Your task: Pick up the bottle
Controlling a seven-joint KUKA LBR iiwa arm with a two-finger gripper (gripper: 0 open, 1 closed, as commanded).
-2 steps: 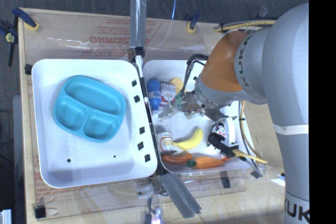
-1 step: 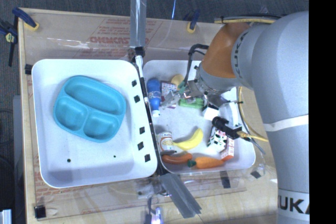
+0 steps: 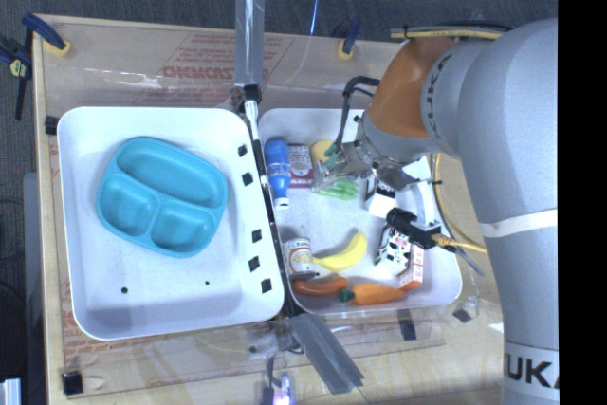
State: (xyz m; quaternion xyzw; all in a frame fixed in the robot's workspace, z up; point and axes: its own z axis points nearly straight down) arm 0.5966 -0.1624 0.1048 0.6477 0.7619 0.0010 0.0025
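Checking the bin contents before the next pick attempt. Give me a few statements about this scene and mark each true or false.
1. The blue tray lies in the left bin. True.
2. The bottle lies in the left bin. False: it lies in the right bin, along its left wall.
3. The banana lies in the right bin. True.
4. The tool is over the tray. False: it is over the right bin, near a green item.
5. The carrot sits at the bin's far edge. False: near edge.
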